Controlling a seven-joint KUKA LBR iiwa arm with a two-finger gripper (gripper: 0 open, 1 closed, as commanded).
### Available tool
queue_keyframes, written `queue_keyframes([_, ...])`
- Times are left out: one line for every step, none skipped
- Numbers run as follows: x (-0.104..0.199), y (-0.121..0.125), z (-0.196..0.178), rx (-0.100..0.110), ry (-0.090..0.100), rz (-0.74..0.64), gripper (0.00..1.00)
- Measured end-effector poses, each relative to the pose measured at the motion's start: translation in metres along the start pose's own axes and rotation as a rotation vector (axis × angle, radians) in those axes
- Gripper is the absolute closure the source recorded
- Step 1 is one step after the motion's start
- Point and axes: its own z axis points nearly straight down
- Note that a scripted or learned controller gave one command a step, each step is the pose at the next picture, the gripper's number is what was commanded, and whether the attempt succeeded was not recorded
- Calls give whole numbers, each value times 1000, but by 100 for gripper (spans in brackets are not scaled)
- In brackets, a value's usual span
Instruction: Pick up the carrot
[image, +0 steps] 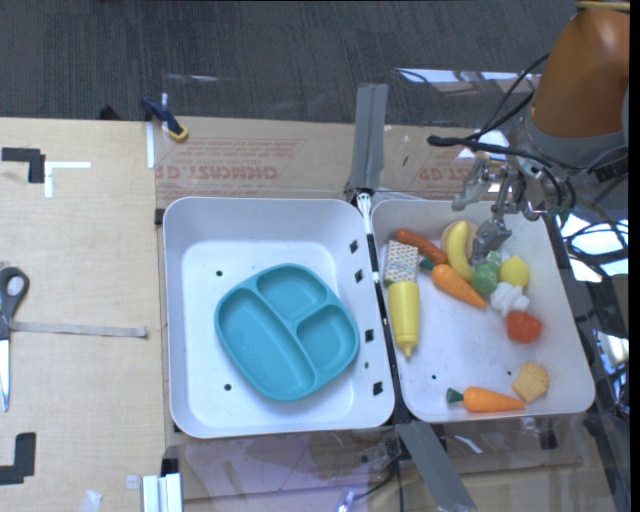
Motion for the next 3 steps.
queue_keyframes([22, -7, 144, 1, -2, -16, 0])
queue_keyframes([21, -6, 138, 1, -1, -19, 100])
queue_keyframes([-16, 64, 44, 0, -2, 9, 100])
